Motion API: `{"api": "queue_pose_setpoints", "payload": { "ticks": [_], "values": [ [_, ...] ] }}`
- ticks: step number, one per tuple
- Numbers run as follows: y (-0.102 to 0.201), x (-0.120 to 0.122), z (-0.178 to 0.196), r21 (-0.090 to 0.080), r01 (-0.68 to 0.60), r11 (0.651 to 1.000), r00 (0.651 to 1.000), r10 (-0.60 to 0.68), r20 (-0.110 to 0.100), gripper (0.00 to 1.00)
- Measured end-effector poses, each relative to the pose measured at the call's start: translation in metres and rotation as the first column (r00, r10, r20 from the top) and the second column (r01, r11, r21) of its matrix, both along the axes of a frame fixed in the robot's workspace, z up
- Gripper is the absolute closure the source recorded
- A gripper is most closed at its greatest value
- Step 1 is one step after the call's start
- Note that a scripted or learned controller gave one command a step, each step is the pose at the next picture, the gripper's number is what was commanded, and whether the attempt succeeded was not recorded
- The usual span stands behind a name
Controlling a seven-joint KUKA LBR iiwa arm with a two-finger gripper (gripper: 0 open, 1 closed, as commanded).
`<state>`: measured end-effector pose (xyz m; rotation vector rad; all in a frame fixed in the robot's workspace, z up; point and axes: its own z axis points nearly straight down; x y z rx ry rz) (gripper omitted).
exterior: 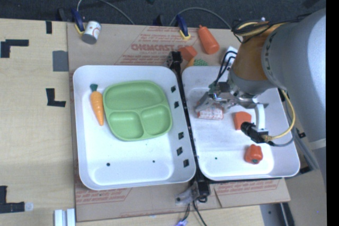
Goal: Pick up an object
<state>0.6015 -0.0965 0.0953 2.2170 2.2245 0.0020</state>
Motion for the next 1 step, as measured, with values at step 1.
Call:
{"api": "queue_pose_setpoints", "payload": {
  "ticks": [1],
  "values": [
    [0.0647,0.0071,0.0896,0.001,0.000,1.000,1.000,0.000,-0.001,1.00]
  ]
}}
